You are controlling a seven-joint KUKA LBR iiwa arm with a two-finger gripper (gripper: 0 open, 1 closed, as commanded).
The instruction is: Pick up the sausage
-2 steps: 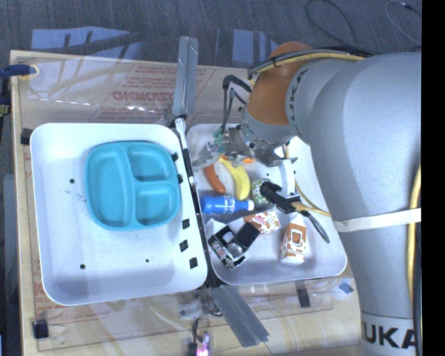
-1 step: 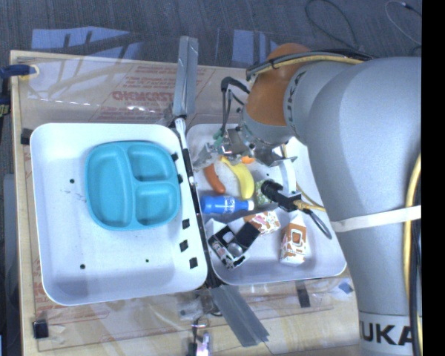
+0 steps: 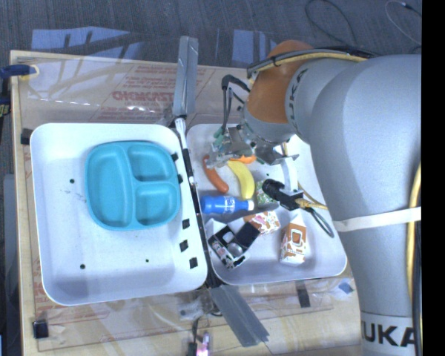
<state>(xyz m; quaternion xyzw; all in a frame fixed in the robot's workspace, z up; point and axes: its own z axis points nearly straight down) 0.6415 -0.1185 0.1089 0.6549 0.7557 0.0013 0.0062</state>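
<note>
Camera view: right bin (image 3: 322,262) holds sausage (image 3: 216,178), banana (image 3: 242,178), bottle (image 3: 228,205).

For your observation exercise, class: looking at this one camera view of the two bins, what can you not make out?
- Gripper: small and dark against the clutter in the camera view, so open or shut is unclear.
- Right bin: its far right corner is covered by the grey arm.
- Sausage: its upper end lies close under the gripper; contact cannot be judged.
- Carton: label print too small to read.

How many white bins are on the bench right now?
2: the left bin holds a blue tray; the right bin holds the sausage among clutter.
</note>
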